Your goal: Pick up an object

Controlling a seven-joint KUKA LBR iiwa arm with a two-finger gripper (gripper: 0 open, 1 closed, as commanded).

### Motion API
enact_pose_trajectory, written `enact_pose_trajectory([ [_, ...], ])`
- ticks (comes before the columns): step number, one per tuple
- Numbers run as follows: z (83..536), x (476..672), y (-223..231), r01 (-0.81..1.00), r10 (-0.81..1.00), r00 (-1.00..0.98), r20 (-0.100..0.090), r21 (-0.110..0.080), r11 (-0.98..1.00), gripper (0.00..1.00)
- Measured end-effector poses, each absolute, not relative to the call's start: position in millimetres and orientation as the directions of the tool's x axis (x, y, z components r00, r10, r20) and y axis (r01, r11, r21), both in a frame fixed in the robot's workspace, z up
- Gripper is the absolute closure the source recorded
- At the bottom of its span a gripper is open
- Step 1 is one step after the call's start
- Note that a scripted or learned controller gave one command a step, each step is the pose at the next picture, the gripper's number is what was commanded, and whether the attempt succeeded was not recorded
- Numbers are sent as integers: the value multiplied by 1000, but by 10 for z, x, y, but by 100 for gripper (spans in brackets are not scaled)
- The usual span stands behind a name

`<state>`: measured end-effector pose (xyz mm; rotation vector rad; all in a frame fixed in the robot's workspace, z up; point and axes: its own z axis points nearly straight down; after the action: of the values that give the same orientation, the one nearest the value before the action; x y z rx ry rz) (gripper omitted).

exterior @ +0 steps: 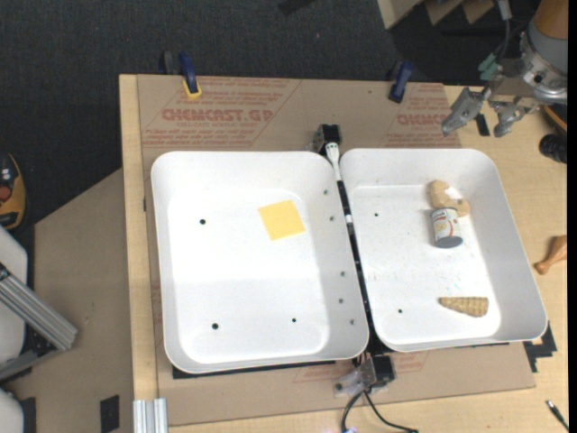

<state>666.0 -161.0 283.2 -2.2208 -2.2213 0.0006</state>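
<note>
The camera view looks down at a slant on a brown board [270, 106] printed with faded red lettering, fixed at its far edge by two blue clamps, one with a yellow jaw [188, 74] and one plain [401, 79]. Two shallow white bins with rounded corners and smooth, matte plastic walls sit side by side on it, touching along a dark seam.

The left bin [180, 269] holds a flat yellow square [282, 219], thin as a slice, turned slightly off the bin's edges and lying near the middle toward the far side. Small dark dots mark the bin's floor.

The right bin [505, 269] holds three things. A knobbly tan piece [444, 194], rounded and lumpy, lies near the far right, with a small grey cylinder [446, 227] touching its near side. Well apart, toward the near rim, rests a tan wedge [465, 306] with a ridged, waffle-like surface, tapering to a point on its left.

The gripper [480, 115] hangs beyond the right bin's far corner, above the board, its two metallic grey fingers [459, 113] spread apart with nothing between them. It is well apart from every object in the bins.
</note>
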Motion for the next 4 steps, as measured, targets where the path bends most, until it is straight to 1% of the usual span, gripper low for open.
enact_pose_trajectory([
  [1,2946,6666,-1610,1000,1000,-1,-2,4,1,100],
  [2,5474,6662,-1507,1000,1000,-3,-7,22,3,100],
  [3,4532,6539,-712,1000,1000,-7,3,-9,7,100],
  [4,3302,6651,244,1000,1000,-10,3,-12,10,100],
])
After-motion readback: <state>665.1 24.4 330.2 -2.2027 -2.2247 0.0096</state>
